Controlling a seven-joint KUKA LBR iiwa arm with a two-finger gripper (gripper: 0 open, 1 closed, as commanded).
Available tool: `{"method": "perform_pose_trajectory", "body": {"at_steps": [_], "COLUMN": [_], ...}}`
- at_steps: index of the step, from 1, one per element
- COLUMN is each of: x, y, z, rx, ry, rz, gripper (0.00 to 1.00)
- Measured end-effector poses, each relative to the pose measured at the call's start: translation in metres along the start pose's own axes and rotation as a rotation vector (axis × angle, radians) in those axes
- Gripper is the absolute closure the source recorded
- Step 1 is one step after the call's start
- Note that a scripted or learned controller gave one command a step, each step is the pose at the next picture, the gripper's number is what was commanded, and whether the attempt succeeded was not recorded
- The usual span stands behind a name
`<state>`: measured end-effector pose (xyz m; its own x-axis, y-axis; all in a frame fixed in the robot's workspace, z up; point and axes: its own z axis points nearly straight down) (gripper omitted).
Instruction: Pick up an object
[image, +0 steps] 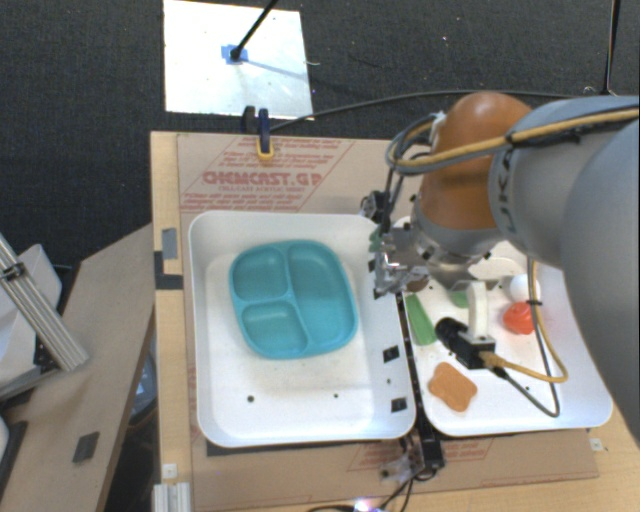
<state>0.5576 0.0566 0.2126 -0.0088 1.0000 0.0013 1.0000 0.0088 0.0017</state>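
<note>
Operator: Grey arm (580, 200) bulks closest to my lens, its orange band (475, 140) sitting over the right bin (585, 395) and hiding much of it. The wrist hangs at that bin's left edge, by the divider between the bins.

Spotter: Are the jaws open?

Operator: I cannot tell whether they are open or closed. The wrist covers them from up here, so I claim no hold on anything.

Spotter: What is there to pick?

Operator: In the right bin, a tan biscuit-shaped piece (453, 386) lies near the front wall, out in the open. A green piece (418, 322) lies along the left wall, just beside the wrist. An orange-red piece (518, 319) sits further right. The left bin (300, 400) holds a teal divided plate (293, 298).

Spotter: Which would you go for?

Operator: The green piece is nearest, but it hugs the wall and I judge a jaw could catch the rim. I'd centre over the tan piece, set the jaws across its narrow side, descend straight, close low, then lift slowly and check it comes up.
</note>
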Motion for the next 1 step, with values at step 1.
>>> {"method": "perform_pose_trajectory", "body": {"at_steps": [1], "x": [0.0509], "y": [-0.0006], "z": [0.0063], "rx": [0.0], "ry": [-0.001], "rz": [0.001], "gripper": [1.0]}}
